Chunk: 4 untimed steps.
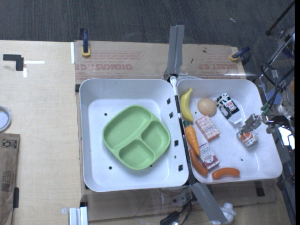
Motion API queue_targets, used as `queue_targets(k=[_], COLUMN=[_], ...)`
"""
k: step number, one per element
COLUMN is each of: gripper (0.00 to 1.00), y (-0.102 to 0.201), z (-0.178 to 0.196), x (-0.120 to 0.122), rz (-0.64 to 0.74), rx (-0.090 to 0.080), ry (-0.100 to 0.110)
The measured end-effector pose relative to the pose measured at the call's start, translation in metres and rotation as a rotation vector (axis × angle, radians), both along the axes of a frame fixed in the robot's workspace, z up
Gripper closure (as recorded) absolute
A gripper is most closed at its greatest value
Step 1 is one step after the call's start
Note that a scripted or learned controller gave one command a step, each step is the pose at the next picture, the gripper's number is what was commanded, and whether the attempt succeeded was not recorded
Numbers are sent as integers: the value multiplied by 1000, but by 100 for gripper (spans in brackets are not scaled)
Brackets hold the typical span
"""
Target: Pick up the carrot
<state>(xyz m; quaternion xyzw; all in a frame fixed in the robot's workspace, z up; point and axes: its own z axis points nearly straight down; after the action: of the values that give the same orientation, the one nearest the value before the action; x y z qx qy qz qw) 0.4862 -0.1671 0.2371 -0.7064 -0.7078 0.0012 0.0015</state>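
The carrot is orange with a small green top and lies along the left wall of the right bin, just below a yellow banana. A pink box lies close on its right. My gripper is over the right side of the same bin, well to the right of the carrot and just above a small red and white item. Nothing shows held in it.
The right bin also has a round tan ball, a black and white carton, a second small box, a dark orange stick and a sausage. The left bin holds a green divided plate.
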Motion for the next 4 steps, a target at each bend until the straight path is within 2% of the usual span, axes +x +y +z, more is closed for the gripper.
queue_targets(k=[1, 2, 3, 4], gripper=[0, 0, 0, 0], y=[52, 70, 70, 48], z=[-143, -142, -142, -142], x=[-8, 38, 38, 50], rz=[26, 81, 81, -34], rx=[0, -2, -2, 2], ry=[-6, -10, -10, -9])
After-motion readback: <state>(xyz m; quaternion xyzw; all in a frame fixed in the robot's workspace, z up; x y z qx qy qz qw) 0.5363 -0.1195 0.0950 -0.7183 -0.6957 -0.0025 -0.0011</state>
